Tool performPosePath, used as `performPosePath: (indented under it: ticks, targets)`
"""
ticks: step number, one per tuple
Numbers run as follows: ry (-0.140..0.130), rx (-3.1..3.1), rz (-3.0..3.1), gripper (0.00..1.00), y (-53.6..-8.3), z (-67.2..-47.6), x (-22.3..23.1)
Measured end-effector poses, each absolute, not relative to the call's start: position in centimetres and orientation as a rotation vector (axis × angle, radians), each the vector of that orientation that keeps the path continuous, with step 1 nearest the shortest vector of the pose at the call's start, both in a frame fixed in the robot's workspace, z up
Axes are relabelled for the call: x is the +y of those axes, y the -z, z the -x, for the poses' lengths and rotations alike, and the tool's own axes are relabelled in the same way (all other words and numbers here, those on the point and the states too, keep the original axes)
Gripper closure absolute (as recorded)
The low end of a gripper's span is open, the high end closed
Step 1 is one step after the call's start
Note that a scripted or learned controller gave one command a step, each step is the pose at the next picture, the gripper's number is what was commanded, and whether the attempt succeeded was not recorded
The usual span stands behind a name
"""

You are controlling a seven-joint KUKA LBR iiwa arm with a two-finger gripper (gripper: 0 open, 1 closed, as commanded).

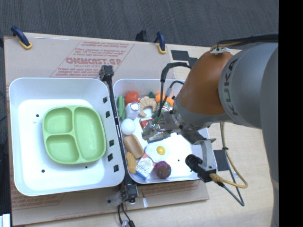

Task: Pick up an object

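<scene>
The right bin [120, 86] holds a pile of toy food: a white egg [128, 126], a bread roll [134, 146], a fried egg [162, 151], a dark purple ball [163, 170], a small carton [144, 166], a red tomato [132, 97], a green pepper [121, 106] and a pretzel [147, 103]. My gripper [154, 129] reaches down into the middle of this bin, just above the fried egg and right of the white egg. The arm's grey and orange body hides the bin's right side. Whether anything sits between the fingers is not visible.
The left bin [19, 93] carries a light green divided plate [74, 134]. A black divider with clips [112, 122] runs between the bins. Blue clamps [161, 41] hold the cardboard at the back edge. A black cable with a yellow lead [222, 181] trails at the front right.
</scene>
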State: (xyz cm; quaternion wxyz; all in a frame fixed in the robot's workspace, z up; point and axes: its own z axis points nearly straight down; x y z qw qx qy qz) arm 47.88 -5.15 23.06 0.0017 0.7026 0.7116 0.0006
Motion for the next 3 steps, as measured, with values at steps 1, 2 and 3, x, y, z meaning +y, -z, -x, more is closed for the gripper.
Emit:
performPosePath:
  ticks: [1,2,3]
  targets:
    - [-0.003,2.238,-2.198,1.0,-24.1,-48.0,-5.1]
    - [-0.005,2.244,-2.19,1.0,-25.1,-48.1,-5.1]
    - [-0.006,2.249,-2.182,1.0,-26.1,-48.2,-5.1]
